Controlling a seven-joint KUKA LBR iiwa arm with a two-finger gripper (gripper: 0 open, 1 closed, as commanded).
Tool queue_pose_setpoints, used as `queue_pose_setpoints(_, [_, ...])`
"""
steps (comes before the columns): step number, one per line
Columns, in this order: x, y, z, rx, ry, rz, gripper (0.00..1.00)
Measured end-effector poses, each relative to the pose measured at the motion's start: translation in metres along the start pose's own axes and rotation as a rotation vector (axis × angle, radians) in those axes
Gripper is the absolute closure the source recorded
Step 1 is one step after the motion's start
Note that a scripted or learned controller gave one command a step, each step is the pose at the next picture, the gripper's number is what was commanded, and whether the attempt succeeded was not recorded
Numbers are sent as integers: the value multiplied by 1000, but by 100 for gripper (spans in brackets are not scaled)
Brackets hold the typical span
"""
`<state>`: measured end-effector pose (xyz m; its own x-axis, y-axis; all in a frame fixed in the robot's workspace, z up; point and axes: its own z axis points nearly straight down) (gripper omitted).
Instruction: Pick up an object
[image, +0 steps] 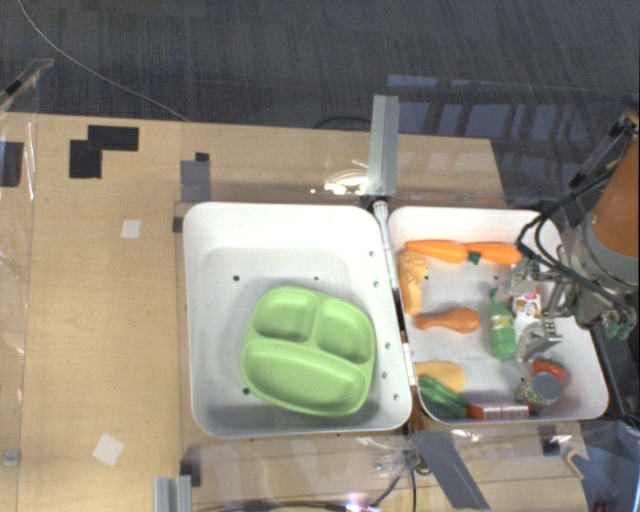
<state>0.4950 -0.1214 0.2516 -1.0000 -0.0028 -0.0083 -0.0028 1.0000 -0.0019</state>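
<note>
A single fixed camera sits high above the bench (90, 330) and looks down on it at a slant, far enough off to take in both white bins whole. The arm (612, 215) enters from the frame's right, and its gripper (535, 320) hangs over the right bin (500, 222); the left bin (215, 300) lies well beyond the gripper, across the shared wall. Dark carpet (250, 60) runs along the top of the frame, past the bench's far edge.
</note>
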Motion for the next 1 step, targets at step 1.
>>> queue_pose_setpoints(1, [-55,-13,82,-3,5,-166,0])
